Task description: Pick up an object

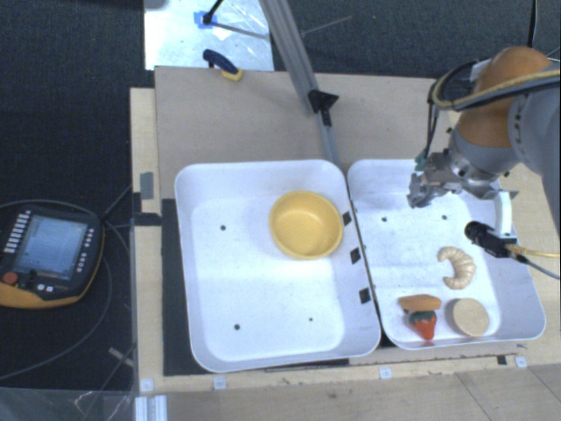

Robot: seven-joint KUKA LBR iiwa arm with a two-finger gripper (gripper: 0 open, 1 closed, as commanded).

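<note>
Where the right bin [386, 235] lies — jaws [422, 191] above it, state unclear — no legible writing

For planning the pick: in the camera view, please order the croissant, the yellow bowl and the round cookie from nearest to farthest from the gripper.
1. Croissant, right bin, just below the gripper.
2. Round cookie, right bin's lower corner.
3. Yellow bowl, left bin.
The cookie and the bowl are almost too close to call.

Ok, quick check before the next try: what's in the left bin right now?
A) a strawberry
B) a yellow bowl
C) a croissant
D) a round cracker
B: the yellow bowl sits alone in the left bin, while the croissant, the round cracker and the strawberry all lie in the right bin.
</note>
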